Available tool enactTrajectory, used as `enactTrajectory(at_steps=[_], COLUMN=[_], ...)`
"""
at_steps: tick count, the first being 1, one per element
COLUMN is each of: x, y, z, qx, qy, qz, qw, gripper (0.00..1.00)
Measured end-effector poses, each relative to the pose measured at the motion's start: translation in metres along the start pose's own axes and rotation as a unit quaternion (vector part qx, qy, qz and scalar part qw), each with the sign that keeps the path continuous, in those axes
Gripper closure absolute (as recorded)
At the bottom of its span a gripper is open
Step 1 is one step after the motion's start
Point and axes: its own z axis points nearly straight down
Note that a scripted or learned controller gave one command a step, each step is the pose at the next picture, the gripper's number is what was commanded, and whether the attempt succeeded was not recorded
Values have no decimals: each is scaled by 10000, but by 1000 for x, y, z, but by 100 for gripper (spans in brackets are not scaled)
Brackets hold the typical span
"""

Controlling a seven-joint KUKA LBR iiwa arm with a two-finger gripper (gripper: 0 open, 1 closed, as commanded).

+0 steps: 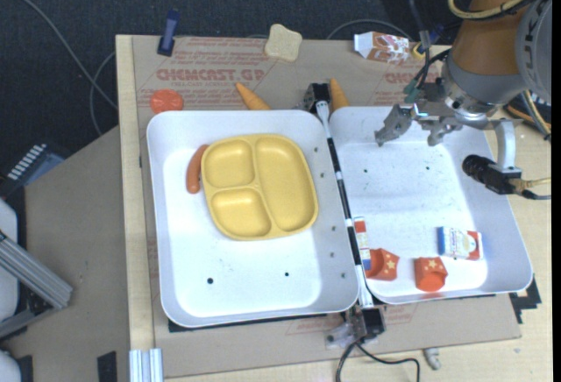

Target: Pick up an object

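The table (219,74) carries two shallow white bins side by side, and the grey and orange arm (495,12) reaches in from the right. The left bin (254,293) holds a yellow divided plate (259,186), and a toy sausage (193,172) lies just beside the plate on its left, touching or almost touching it. The right bin (412,179) is mostly bare at its far part, and there the jaws (412,128) hang over the far end of this bin; they stand apart, opened, and nothing is between them. The objects which can be picked in the right bin are all at its near edge: a small white and blue carton (458,243), and two small red pieces (381,264) and (430,273), which are too small for me to name better. These are well apart from the jaws. Outside the bins, on the far part of the table, lie a slice of toy bread (283,41), a toy carrot (252,96) and a small milk carton (383,45). I judge that the task is at its beginning: no object is grasped or lifted yet, so the whole approach, the closing and the lifting are left to do.
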Motion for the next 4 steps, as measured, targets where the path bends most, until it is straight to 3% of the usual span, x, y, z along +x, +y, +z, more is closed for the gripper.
enactTrajectory(at_steps=[1,3,4], x=[14,59,76], y=[-9,-30,17], z=[20,19,19], qx=[16,15,-2], qy=[4,4,1], qz=[-2,-3,-6], qw=[10000,10000,10000], gripper=[0,0,0])
